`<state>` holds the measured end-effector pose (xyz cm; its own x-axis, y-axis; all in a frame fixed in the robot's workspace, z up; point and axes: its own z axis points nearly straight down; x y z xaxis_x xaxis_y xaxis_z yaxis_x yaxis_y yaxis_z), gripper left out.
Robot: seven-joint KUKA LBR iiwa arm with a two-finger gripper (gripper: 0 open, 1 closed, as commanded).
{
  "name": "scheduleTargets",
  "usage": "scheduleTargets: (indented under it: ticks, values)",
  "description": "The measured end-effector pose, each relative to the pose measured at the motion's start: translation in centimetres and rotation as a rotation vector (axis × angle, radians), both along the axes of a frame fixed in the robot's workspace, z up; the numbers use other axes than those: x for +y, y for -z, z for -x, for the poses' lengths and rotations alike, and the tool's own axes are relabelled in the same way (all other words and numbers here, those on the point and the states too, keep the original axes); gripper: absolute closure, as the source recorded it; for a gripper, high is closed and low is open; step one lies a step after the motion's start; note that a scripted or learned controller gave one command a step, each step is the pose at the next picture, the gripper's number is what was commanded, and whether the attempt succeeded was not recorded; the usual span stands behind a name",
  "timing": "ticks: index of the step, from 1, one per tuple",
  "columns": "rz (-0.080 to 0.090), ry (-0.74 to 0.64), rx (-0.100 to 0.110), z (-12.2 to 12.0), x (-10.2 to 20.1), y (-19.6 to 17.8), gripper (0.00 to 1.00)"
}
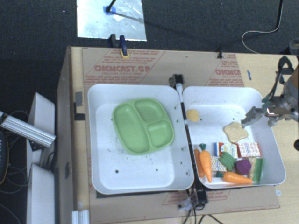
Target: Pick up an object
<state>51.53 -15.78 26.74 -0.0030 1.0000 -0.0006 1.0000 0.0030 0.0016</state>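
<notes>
The right white bin (219, 97) holds several toy foods. A beige flat piece (235, 132) lies near its middle, and a small yellow piece (192, 115) sits by its left wall. Along the front lie two orange carrots (205, 164) (237, 178), a purple piece (243, 165), a dark green piece (227, 160), a green bar (258, 169) and small printed boxes (249, 149). My gripper (247, 118) reaches in from the right over the bin's right side, just above and to the right of the beige piece. I see nothing held in it.
The left white bin (107, 171) holds a light green divided plate (143, 125). A dark divider (185, 129) runs between the bins. Both bins rest on a cardboard sheet (140, 66). A metal rail (25, 128) sticks out at the far left.
</notes>
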Motion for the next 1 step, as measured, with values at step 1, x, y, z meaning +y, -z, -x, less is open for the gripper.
scheduleTargets:
  ticks: [1]
  values:
    - [-0.001, 0.003, 0.002, 2.94, -3.83, 14.87, 0.0]
